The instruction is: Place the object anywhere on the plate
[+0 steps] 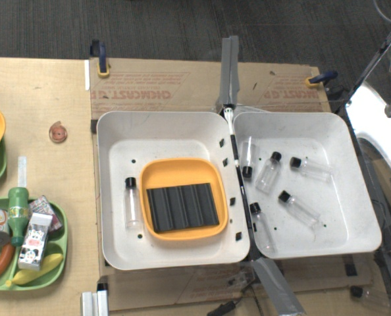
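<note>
I see left white shallow bin holding orange rounded-square plate, dark grey ribbed slab lying flat on plate centre. Clear glass vial with black cap lies on bin floor just left of plate, cap toward far side, not on plate. Right white bin holds four more black-capped clear vials, scattered, apart from each other. Gripper: from my feed I cannot tell how wide it is or whether it carries anything
</note>
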`<state>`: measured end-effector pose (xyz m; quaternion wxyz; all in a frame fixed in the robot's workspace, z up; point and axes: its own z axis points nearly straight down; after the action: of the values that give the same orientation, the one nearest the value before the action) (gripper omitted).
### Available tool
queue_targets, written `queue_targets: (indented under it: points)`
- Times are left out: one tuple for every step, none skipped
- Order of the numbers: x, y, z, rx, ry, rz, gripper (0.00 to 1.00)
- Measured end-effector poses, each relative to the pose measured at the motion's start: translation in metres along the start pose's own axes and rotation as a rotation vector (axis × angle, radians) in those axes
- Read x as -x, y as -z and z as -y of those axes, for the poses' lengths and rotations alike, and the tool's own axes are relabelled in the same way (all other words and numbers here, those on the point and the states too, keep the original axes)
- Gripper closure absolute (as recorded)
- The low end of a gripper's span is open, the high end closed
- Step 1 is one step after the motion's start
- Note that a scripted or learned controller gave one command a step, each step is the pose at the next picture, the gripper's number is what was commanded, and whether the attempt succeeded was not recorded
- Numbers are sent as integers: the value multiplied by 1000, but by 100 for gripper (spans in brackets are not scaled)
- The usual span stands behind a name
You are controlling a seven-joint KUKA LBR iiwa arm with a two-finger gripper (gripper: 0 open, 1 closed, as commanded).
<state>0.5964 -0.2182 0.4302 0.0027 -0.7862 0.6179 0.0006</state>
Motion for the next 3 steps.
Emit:
queue_targets:
  points:
    - [39, -114, -71, 6, 533, 3, 0]
    - [24, -107, -75, 2, 563, 1, 0]
    - [26, -98, -72, 0, 567, 4, 100]
